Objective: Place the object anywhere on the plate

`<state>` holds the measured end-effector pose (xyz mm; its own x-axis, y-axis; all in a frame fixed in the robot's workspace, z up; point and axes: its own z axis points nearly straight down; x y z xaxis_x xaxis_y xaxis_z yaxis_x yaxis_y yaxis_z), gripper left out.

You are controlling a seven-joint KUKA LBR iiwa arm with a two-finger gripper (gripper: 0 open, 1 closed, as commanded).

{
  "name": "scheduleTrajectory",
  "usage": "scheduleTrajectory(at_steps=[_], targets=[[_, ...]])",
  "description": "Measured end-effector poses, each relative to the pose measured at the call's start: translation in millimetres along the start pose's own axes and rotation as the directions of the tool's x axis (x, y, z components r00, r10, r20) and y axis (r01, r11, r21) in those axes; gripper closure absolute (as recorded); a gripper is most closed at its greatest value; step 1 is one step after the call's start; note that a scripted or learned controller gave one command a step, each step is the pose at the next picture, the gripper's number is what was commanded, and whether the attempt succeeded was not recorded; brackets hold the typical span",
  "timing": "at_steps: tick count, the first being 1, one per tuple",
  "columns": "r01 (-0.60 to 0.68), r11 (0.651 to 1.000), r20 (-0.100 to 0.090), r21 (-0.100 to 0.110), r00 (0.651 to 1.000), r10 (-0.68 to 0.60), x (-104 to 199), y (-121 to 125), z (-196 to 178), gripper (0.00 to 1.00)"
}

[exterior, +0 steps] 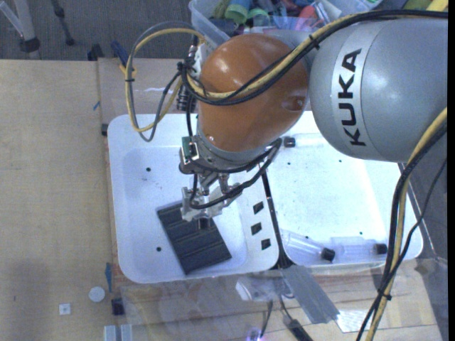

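Tool [201, 208] low over the left bin [135, 190], hanging from the orange wrist band [249, 94] of the grey KUKA arm [377, 77], which comes in from the right. Cannot tell whether it is released or clenched: the tip is small and blurred against what lies under it. Under and just beside the tip, a dark ridged rectangular plate [193, 239] lies flat on the near part of the left bin's floor, turned at a slant. Tip looks to meet the plate's far edge; contact uncertain. Right bin [334, 190] holds a clear syringe-like tube with a black end [309, 248] near its near wall, and another clear piece [359, 247] just right of it. Yellow and black cables [153, 84] loop on the arm's left side. Beyond the bench, a clear tub of coloured toys [263, 6].
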<state>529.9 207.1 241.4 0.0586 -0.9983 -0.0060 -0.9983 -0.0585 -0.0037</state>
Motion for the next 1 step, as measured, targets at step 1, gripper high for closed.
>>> scheduleTrajectory(at_steps=[1], targets=[[0.192, 0.981, 0.000, 0.000, 0.981, -0.192, -15.4, -68.1, -91.2, 1.00]])
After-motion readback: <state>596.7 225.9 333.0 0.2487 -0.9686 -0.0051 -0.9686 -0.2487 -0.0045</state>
